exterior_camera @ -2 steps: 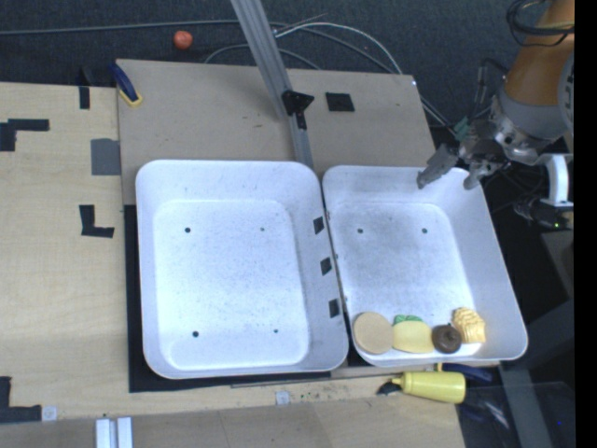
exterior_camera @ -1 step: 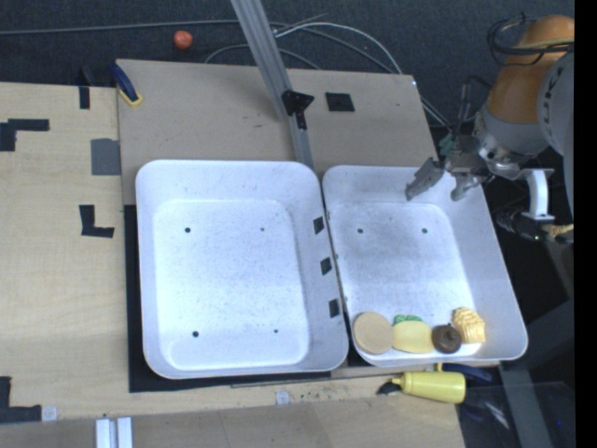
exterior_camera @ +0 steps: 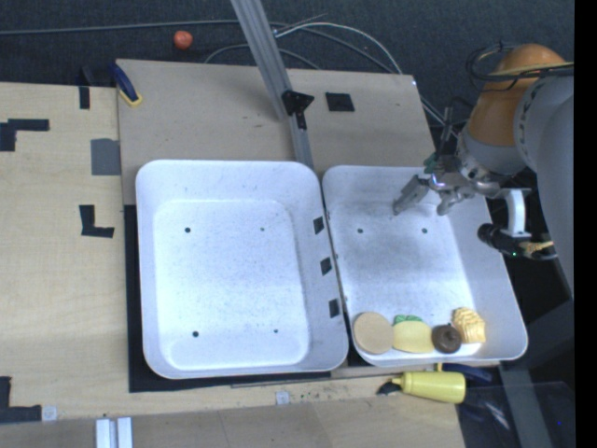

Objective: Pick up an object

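Overhead, the gripper (exterior_camera: 424, 198) hangs above the far part of the right bin (exterior_camera: 401, 259), its jaws spread apart with nothing between them. Well apart from it, along that bin's near edge, sit a tan disc (exterior_camera: 372, 332), a pale yellow piece (exterior_camera: 411, 336), a dark ring (exterior_camera: 447, 340) and a yellow ridged object (exterior_camera: 468, 325). A yellow tool (exterior_camera: 431, 385) lies on the table (exterior_camera: 56, 278) just outside.

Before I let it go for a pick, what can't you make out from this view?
- Green item: mostly covered by the tan disc and yellow piece; shape unclear.
- Dark ring and yellow ridged piece: too small to identify.
- Gripper: nothing between the open fingers; height above the right bin unreadable.
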`<state>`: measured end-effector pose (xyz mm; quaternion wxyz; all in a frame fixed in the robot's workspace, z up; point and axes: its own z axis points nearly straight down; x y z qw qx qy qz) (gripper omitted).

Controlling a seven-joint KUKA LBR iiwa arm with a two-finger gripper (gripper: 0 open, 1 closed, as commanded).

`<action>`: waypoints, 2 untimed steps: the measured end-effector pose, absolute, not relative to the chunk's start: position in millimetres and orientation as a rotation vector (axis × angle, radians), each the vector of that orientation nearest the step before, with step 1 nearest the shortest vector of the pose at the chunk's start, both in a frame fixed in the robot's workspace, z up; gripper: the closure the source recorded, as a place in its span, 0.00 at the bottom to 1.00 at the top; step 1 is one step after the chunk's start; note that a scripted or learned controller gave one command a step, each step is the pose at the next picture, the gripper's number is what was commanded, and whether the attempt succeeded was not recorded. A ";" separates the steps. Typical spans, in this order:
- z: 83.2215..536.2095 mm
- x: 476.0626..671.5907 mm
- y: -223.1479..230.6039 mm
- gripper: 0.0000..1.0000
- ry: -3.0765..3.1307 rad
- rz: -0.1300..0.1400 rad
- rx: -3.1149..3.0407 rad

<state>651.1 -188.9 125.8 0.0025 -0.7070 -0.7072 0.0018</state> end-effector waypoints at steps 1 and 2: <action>86.9 650.5 -188.2 0.00 -2.221 0.003 -2.219; 98.9 651.2 -188.1 1.00 -2.223 0.001 -2.220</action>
